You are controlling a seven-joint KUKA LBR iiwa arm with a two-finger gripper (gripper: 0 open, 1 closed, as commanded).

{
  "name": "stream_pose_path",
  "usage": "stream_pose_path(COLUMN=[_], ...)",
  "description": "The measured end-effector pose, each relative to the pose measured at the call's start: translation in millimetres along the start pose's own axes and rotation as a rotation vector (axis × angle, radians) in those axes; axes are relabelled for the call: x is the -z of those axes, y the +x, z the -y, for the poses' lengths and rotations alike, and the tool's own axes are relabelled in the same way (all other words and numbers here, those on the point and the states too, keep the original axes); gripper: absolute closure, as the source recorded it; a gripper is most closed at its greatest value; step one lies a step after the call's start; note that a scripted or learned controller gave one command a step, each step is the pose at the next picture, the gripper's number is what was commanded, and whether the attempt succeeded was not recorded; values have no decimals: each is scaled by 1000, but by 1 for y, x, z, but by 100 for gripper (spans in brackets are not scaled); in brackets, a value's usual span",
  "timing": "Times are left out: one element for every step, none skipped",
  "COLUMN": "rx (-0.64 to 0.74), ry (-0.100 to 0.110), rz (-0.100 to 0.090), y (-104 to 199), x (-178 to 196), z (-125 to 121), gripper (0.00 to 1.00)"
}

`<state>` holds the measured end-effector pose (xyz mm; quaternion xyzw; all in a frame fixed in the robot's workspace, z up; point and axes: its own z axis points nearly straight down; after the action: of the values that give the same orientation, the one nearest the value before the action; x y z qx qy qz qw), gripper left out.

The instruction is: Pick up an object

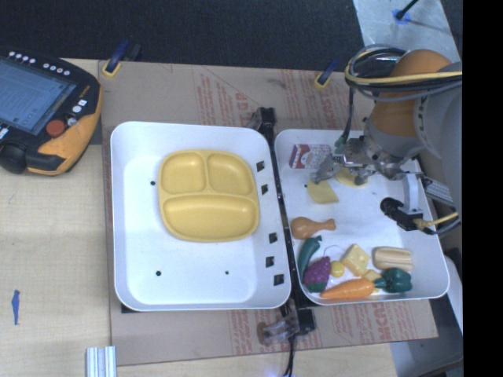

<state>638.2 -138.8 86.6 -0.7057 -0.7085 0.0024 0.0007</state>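
My gripper [346,165] hangs over the far part of the right bin [431,251], reaching in from the right. Just left of it lies a red and white carton [298,157]. A pale yellow cheese wedge [322,192] rests a little below and to the left of it. A small yellowish shape sits right under the metal tool head, too hidden to name. Nearer the front lie a chicken drumstick [313,227], a green pepper [308,251], purple grapes [317,272], a carrot [348,290], a bread roll [391,258] and a green vegetable [398,281].
The left bin [134,234] holds a yellow divided plate [209,195]. A black hinge strip [275,210] runs between the bins. A teach pendant [43,112] lies on the bench at the far left. The arm's cables [405,210] hang over the right bin's right side.
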Motion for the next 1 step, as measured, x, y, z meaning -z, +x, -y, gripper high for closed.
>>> stream_pose_path(rx=[4], ry=[-4], rz=[-1], y=[37], x=[6], z=[-19], gripper=[0])
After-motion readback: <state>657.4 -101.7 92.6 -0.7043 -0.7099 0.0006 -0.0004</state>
